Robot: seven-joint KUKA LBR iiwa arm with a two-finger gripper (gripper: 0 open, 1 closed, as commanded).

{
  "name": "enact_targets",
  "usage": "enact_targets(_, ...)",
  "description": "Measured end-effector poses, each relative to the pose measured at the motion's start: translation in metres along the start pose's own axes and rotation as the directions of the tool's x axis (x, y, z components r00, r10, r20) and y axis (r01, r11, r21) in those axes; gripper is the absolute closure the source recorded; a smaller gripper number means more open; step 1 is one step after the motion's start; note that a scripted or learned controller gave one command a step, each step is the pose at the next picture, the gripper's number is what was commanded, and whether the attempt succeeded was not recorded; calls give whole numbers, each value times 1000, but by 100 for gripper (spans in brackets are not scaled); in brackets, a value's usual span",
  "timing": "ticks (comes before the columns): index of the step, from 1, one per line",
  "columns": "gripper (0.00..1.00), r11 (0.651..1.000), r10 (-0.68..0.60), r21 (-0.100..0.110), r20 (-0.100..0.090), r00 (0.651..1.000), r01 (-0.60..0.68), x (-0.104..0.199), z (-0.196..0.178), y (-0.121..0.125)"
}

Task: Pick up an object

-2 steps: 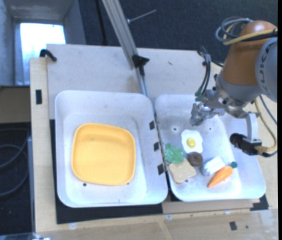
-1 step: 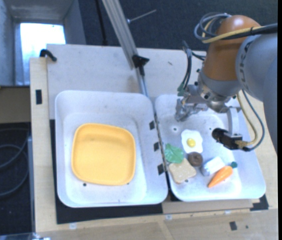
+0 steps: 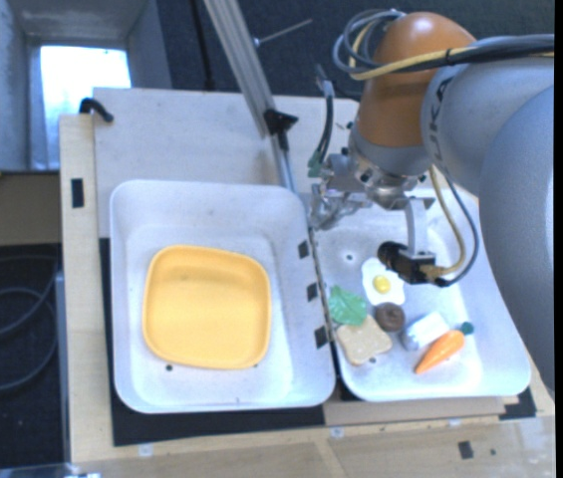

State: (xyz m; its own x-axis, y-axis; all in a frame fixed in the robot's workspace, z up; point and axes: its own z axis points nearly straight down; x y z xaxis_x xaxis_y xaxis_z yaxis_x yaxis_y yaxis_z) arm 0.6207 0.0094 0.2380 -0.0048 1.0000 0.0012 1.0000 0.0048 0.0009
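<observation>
My gripper (image 3: 327, 210) hangs over the far left corner of the right bin (image 3: 500, 361), close to the wall shared with the left bin. Nothing shows between its tips. The toys lie nearer the front of that bin: a fried egg (image 3: 383, 283), a green leafy piece (image 3: 347, 307), a slice of toast (image 3: 364, 343), a small brown round piece (image 3: 390, 317), a white bottle with a teal cap (image 3: 430, 329) and an orange carrot (image 3: 439, 352). The egg is the closest to the gripper, a short way to its front right.
A yellow square plate (image 3: 206, 307) lies in the left bin (image 3: 132, 217). A slanted metal rail (image 3: 246, 68) runs from the top down to the bins' shared wall. The bulky grey arm (image 3: 500, 147) covers the right bin's far right side.
</observation>
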Motion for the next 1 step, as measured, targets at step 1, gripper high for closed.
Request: enact_targets(1,100,1000,2,1,0,1000,-2,43,1,18)
